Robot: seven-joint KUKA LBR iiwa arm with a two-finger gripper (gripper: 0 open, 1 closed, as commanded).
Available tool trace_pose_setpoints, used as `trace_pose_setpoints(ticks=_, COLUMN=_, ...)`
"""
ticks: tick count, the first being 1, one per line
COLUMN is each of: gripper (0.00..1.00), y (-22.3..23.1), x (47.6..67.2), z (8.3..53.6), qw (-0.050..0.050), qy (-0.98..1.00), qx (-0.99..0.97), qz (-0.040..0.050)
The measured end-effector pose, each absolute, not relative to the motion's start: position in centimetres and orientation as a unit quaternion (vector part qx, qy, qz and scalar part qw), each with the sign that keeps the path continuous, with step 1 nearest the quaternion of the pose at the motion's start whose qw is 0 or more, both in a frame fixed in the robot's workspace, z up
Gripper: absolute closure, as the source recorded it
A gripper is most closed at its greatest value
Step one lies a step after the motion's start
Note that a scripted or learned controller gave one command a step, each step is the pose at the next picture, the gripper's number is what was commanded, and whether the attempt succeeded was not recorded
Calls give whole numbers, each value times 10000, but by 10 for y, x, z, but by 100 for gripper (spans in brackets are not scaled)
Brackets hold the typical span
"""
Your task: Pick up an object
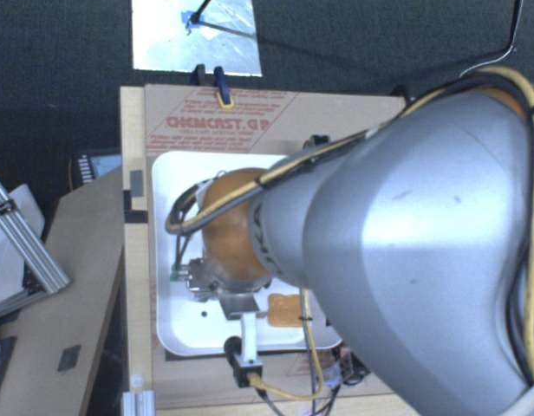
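Observation:
My grey arm with its orange band reaches down into the left white bin and covers most of it. The gripper hangs low over the bin's near half, seen from above, with its tips hidden under the wrist. An orange flat object lies on the bin floor just right of the gripper, partly behind a yellow cable. I cannot tell whether the gripper touches it.
The bins rest on a brown cardboard sheet with red lettering, held at the far edge by a blue and yellow clamp. A shiny plate lies beyond it. An aluminium bar slants at the left.

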State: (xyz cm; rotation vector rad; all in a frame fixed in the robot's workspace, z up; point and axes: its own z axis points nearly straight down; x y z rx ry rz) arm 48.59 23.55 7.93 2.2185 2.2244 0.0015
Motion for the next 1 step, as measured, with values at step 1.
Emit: trace_pose_setpoints(ticks=1, gripper=100, y=235, x=499, z=207, qw=20, qy=7082, qx=7060, qz=59)
